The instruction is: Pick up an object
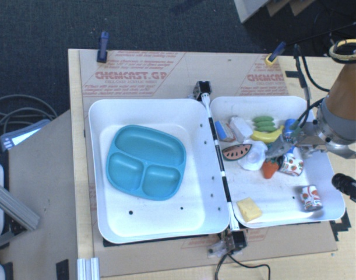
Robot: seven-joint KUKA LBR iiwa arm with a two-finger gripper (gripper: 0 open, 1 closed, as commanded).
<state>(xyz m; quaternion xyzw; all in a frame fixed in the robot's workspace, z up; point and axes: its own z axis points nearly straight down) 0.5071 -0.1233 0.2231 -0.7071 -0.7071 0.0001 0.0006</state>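
My gripper (281, 148) reaches in from the right and hangs low over the middle of the right bin (282, 105). Just below its tip lies a small red-orange toy vegetable (270, 169), with a red-and-white can (292, 165) beside it. To the gripper's left are a white rounded piece (253, 156) and a watermelon slice (236, 151). A yellow banana (266, 136) and a green pea pod (263, 122) sit behind it. Whether the gripper touches any of them cannot be made out.
A second can (310, 197) and a yellow cheese wedge (249, 209) lie near the right bin's front edge. A blue flat piece (223, 132) rests by the divider. In the left bin (102, 174) sits a blue divided plate (146, 162).
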